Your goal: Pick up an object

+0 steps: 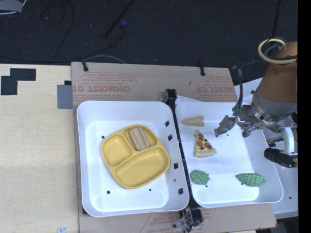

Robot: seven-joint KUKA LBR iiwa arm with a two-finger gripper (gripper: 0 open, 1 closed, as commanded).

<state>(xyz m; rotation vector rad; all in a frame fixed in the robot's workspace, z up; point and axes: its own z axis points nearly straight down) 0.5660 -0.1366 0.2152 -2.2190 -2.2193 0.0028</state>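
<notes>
Reaching in from the right, the gripper (236, 126) is hanging over the right bin (262, 198), its 2 dark fingers spreading apart, 1 tip pointing left near the bin's middle and the other sitting further right; nothing is showing between them, so it is gripping nothing. Above it, the grey arm with its orange band (281, 76) is filling the right side of the scene. Just left of the left fingertip, but not touching it, a pizza slice (203, 145) with red spots is lying flat on the bin floor, its point aiming toward the far side. Further left and slightly farther away, a small tan cone-shaped piece (193, 122) is lying on its side near the divider between the 2 bins. Toward the near side, 2 green bumpy pieces are resting well apart: 1 green piece (199, 176) sitting near the divider and another green piece (251, 179) lying toward the bin's near right corner. Across the divider, the left bin (90, 130) is holding a yellow divided plate (134, 155) with 3 compartments, turned at an angle, and a tan hot-dog-like piece (140, 138) is lying in its far right compartment. Both bins are sitting on a brown cardboard sheet (146, 81), with a pale wooden bench (34, 154) extending to the left.
</notes>
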